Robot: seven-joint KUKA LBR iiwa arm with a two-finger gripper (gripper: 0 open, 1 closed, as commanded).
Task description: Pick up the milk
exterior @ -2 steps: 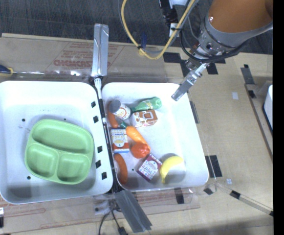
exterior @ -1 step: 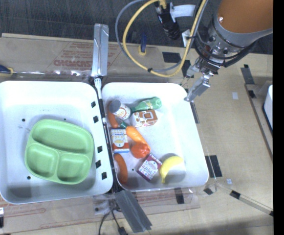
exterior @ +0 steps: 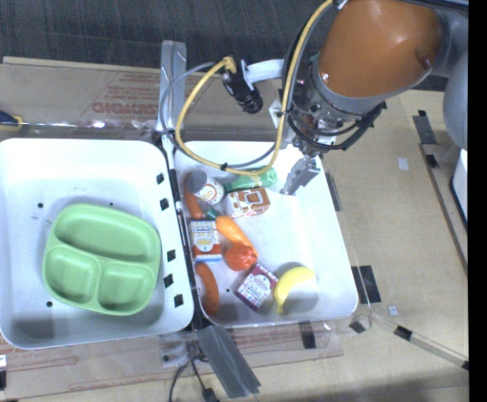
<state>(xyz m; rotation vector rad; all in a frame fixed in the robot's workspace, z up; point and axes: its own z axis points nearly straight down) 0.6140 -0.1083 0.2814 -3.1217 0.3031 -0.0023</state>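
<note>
Bench with two white bins: left bin (exterior: 17, 224) has green tray (exterior: 101, 258); right bin (exterior: 331, 224) crowded with toy food. Milk (exterior: 250, 200) lies near its back wall; gripper (exterior: 302, 174) hovers just right, nothing held, aperture unclear.

Green divided plate (exterior: 102, 260) in left bin (exterior: 25, 162); banana (exterior: 291, 283), carrot (exterior: 235, 232) in right bin (exterior: 337, 249).

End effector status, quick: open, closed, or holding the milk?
End effector: cannot be told whether open or closed; nothing seen in it. It hangs over the right bin's far right corner, apart from the milk carton.
</note>
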